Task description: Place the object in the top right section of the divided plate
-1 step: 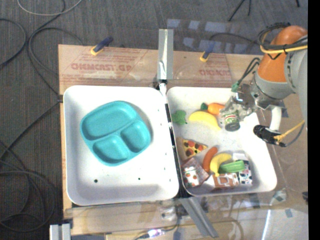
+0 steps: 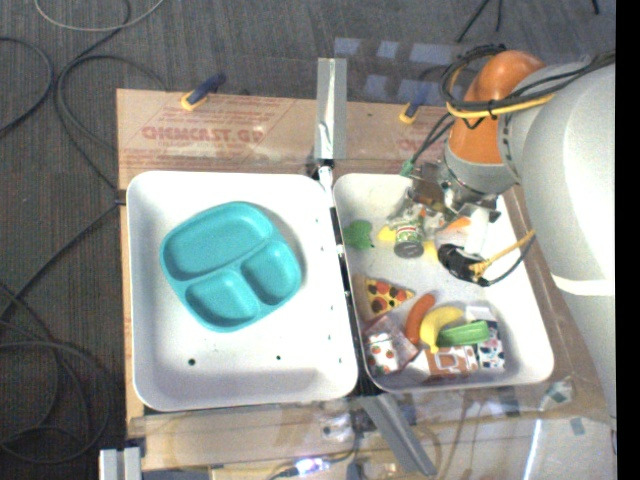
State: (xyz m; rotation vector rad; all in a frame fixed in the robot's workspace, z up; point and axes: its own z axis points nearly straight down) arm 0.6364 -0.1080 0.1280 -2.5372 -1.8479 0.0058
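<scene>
Candidate for the move, by my judgement, is the small cylindrical tin with a green-and-white label (image 2: 408,238). It lies in the upper part of the right-hand white bin (image 2: 532,353), just beside the tool (image 2: 432,206), which hangs over that corner. Whether the tool is open or closed I cannot tell, and nothing can be seen held in it. The tin is well apart from its goal, the teal plastic divided plate (image 2: 232,265) in the left-hand white bin (image 2: 160,368).

Being round, the tin could roll off as the tool closes. A green toy vegetable (image 2: 357,233) and an orange-and-white piece (image 2: 455,226) lie near enough to be nudged or caught instead. The plate lies turned at an angle, so "top right" is easy to misread; I take it for the small well nearest the bins' shared wall. A tin dropped there might roll over the low ridge.

Counted: two bins on the cardboard-topped counter (image 2: 200,133); one plate with three wells; one tin; one toy pizza slice (image 2: 388,293); one yellow banana (image 2: 441,322). Small printed boxes (image 2: 385,353) crowd the lower corner, too jumbled to count.
</scene>
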